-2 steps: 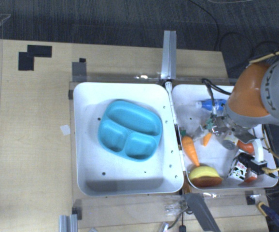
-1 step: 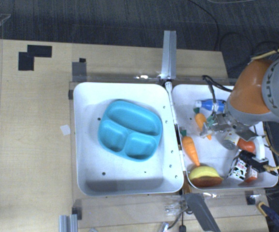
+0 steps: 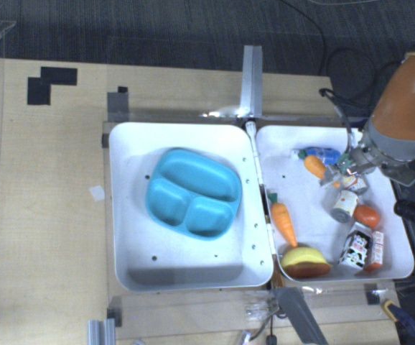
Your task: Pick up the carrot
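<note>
The carrot [image 3: 284,223] is orange with a green stub at its top end. It lies in the right bin [image 3: 302,205] against the left wall, pointing toward the front. My gripper [image 3: 347,169] hangs over the bin's back right part, well apart from the carrot, up and to its right. It is close to a small orange item [image 3: 314,166] and a blue item [image 3: 321,154].
A blue divided plate [image 3: 193,192] sits in the left bin [image 3: 132,250]. The right bin also holds a small can [image 3: 344,204], a red round item [image 3: 366,215], a cow-print carton [image 3: 354,250], a red packet [image 3: 377,249] and a yellow-red fruit [image 3: 306,261] just below the carrot's tip.
</note>
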### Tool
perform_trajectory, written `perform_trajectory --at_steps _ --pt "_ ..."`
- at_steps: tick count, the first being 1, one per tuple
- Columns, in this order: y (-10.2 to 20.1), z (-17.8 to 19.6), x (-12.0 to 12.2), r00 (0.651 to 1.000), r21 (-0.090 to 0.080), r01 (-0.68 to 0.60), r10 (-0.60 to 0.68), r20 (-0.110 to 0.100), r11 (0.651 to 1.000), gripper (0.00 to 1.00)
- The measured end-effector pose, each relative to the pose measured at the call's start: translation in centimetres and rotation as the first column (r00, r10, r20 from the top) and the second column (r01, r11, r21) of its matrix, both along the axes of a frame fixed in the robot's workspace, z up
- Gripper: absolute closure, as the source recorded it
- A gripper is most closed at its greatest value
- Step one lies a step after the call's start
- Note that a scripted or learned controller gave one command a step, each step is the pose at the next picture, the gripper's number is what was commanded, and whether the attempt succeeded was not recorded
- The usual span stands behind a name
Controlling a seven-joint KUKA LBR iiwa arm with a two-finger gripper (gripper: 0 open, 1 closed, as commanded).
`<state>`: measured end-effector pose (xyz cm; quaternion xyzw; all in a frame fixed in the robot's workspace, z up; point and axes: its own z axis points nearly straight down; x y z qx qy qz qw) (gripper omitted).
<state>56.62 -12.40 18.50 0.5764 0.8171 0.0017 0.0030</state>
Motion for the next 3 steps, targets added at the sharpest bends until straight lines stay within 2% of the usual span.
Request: perform_trajectory --at_steps 1,2,3 --pt "9.2 2.7 3.5 0.998 0.001 0.069 -0.069 -0.001 0.998 1.0" --pt "9.3 3.8 3.7 0.998 0.001 0.063 -0.063 0.004 0.998 1.0" --pt "7.8 3.5 7.9 0.996 -0.001 0.085 -0.085 -0.014 0.996 1.0"
